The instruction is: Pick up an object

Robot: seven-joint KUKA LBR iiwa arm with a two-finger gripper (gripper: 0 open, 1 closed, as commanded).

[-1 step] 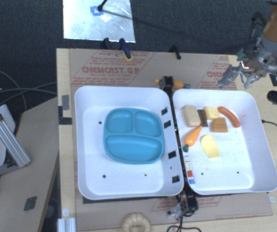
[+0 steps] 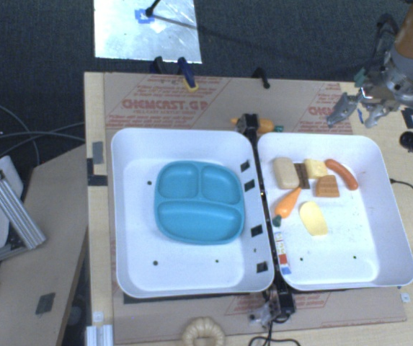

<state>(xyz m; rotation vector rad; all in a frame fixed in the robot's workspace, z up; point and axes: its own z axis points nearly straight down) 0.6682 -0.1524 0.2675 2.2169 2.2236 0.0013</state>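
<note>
From above, the gripper [image 2: 359, 111] hangs over the bench past the right bin's [image 2: 386, 265] far rim, fingers spread and pinching nothing. The carrot [image 2: 288, 202] lies in that bin (near its left wall), beside a sausage [image 2: 341, 173] and yellow wedge [image 2: 313, 218].

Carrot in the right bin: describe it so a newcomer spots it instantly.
Look in the right bin, near its left wall. The carrot lies slanted just below the pale bread piece. It is the only tapered orange item with a green tip.
</note>
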